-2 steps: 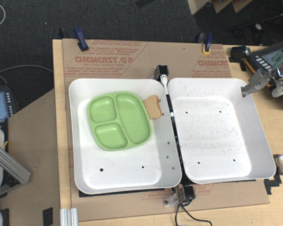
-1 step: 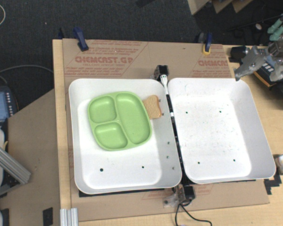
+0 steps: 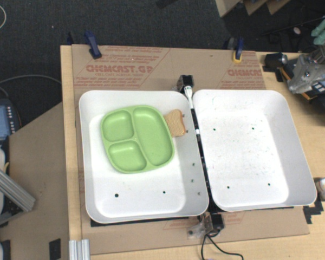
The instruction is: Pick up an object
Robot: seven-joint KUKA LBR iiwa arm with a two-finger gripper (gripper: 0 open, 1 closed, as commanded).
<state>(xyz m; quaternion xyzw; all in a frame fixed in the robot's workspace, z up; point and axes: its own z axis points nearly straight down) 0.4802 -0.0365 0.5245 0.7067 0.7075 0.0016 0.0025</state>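
A green divided plate (image 3: 137,140) with three compartments lies in the left bin (image 3: 135,199). A small tan, toast-like piece (image 3: 176,123) rests against the plate's right rim, near the divider between the bins. A grey metal mechanism that looks like my gripper (image 3: 307,73) sits at the view's right edge, beyond the far right corner of the right bin (image 3: 249,150). It is well away from both objects and nothing shows in it.
Both white bins sit on a cardboard-covered bench (image 3: 151,64), held by blue and yellow clamps at the back edge. A black clip (image 3: 185,82) joins the bins at the far side. Cables hang at the bench's front.
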